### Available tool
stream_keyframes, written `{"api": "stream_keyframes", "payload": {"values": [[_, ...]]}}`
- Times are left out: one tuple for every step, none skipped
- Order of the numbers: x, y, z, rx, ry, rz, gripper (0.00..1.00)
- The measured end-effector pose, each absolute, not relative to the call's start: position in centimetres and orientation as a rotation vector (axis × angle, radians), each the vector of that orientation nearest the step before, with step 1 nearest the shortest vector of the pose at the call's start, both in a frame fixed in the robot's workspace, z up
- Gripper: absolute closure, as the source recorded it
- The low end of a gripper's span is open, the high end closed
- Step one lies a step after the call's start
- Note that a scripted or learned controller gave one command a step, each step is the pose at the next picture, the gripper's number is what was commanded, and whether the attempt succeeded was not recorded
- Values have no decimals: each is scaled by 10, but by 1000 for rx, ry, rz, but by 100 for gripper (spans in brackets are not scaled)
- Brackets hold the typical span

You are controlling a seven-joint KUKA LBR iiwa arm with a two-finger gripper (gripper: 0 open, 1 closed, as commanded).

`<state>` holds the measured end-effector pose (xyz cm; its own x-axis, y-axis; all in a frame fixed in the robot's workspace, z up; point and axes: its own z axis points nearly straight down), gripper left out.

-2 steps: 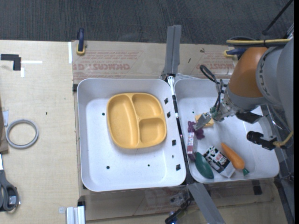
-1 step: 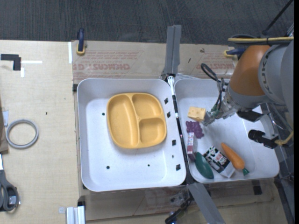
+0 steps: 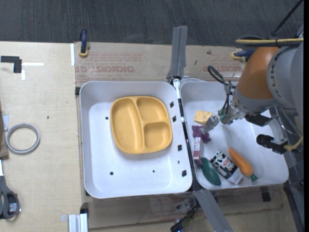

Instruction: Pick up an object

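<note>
My gripper hangs low over the left part of the right bin, just right of a yellow cheese wedge and just above a purple toy. Whether it touches either one I cannot make out. Below them a dark pink tube lies along the bin's left wall. Toward the front sit a green vegetable, a black-and-white carton and an orange carrot. The grey arm with its orange band reaches in from the right.
In the left bin rests a yellow divided plate. A grey tape ring and scissors lie on the bench at the left. A black cable part juts over the right bin's right side.
</note>
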<state>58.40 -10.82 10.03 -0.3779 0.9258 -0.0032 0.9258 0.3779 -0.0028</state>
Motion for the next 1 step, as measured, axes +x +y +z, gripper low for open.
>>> {"api": "stream_keyframes", "payload": {"values": [[635,-103,91,2086,2348,-4,0]]}}
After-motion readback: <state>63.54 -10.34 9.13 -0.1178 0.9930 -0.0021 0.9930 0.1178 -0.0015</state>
